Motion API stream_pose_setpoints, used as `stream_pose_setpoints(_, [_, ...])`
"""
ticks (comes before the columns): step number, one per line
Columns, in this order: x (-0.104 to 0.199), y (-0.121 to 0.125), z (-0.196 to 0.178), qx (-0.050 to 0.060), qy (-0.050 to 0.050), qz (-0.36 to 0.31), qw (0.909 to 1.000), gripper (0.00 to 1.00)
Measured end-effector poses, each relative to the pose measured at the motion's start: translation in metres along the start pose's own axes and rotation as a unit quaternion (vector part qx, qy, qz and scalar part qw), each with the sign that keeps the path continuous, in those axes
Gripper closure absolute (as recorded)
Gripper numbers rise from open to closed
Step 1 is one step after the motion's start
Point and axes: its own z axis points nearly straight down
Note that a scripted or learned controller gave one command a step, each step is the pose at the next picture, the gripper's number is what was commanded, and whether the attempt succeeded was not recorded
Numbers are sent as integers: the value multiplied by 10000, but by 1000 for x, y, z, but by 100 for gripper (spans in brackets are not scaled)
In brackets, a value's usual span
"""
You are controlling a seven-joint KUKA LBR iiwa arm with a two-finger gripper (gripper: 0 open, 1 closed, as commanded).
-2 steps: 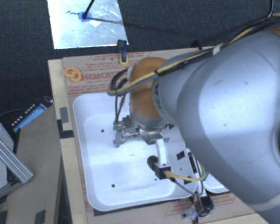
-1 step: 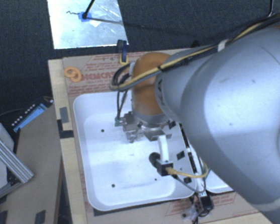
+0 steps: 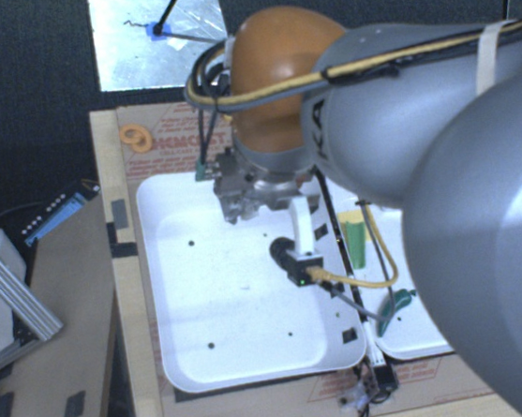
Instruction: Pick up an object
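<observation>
Where the right bin (image 3: 420, 348) shows, a green object (image 3: 355, 243) lies upright lengthwise.

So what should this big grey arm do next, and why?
Probably swing toward the right white bin. The gripper hangs over the left white bin, which shows bare floor beneath it, while a green strip-like object and a teal object lie in the right one.

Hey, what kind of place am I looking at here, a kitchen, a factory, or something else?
Most likely a robotics lab or test cell, not a kitchen. A grey arm with an orange band reaches over a shallow white bin on a bench, loose yellow cable trails from it, and aluminium framing stands to the left.
</observation>
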Motion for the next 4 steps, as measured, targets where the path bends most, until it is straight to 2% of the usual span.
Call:
stream_pose_setpoints(1, [-4, -1, 0, 70, -37, -2, 10000, 100])
stream_pose_setpoints(2, [24, -1, 61, 104, -44, 18, 9999, 100])
stream_pose_setpoints(4, [23, 2, 36, 78, -35, -21, 10000, 100])
